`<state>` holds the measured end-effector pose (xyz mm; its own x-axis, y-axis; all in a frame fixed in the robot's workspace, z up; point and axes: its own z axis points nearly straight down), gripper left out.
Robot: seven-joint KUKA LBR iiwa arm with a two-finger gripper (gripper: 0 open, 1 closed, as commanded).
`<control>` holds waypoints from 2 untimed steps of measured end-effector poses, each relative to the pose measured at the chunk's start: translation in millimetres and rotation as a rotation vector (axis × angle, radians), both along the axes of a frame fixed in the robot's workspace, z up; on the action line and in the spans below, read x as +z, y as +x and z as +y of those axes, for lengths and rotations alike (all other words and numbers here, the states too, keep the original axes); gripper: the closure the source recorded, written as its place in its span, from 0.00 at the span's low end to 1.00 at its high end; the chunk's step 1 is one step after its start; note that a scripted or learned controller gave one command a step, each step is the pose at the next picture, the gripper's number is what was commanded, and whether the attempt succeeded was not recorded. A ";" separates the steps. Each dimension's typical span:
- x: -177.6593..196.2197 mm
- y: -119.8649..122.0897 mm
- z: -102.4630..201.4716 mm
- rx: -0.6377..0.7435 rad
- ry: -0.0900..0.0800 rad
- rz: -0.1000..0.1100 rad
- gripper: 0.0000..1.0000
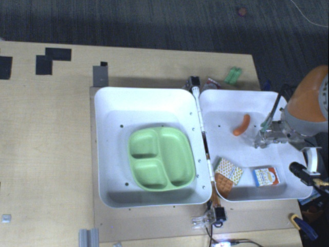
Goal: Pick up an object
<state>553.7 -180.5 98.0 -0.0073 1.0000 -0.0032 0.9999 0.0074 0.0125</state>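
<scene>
My gripper (263,138) hangs over the right bin (221,107), reaching in from the right. An orange sausage-shaped object (241,125) lies just to its left, a small gap apart. Near the bin's front wall lie a small orange and white carton (266,177), a diamond-patterned packet (229,171) and a brown waffle-like piece (222,183). I see nothing held in the gripper.
The left bin (110,138) holds a green divided plate (161,157). A green item (233,75) lies on the bench behind the right bin. Cables and clips sit at the front edge between the bins (213,217).
</scene>
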 end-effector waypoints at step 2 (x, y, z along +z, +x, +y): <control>-11.5 -4.5 36.9 -0.003 0.002 0.005 0.00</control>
<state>549.2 -143.6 86.5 -0.0043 1.0000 -0.0012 1.0000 0.0043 0.0072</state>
